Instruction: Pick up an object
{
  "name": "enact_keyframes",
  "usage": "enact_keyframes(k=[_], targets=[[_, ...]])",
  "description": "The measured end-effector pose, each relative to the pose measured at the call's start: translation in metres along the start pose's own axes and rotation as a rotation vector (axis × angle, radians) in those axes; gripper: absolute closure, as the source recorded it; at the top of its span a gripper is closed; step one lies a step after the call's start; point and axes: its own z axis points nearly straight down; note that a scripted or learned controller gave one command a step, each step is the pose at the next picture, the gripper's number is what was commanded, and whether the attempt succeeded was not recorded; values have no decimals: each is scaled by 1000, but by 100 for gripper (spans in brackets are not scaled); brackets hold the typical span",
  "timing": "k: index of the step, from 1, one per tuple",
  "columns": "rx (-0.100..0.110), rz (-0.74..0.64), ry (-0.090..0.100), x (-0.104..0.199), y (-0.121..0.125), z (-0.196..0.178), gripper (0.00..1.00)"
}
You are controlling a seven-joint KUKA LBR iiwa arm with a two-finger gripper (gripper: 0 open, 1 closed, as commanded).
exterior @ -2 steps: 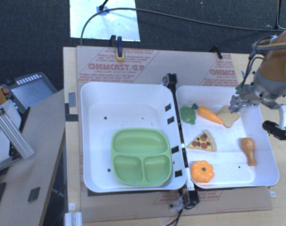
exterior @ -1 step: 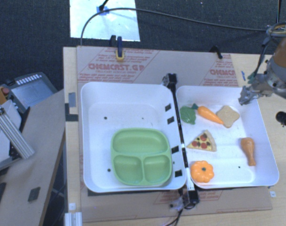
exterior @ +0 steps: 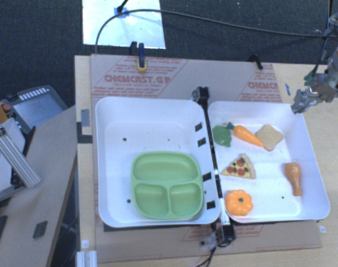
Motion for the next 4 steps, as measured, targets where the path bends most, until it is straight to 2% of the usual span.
enact_keyframes(k=[2, 4], targets=[[8, -3, 3, 115, -21, 19, 100], [9, -5, 5, 215, -55, 42, 100]])
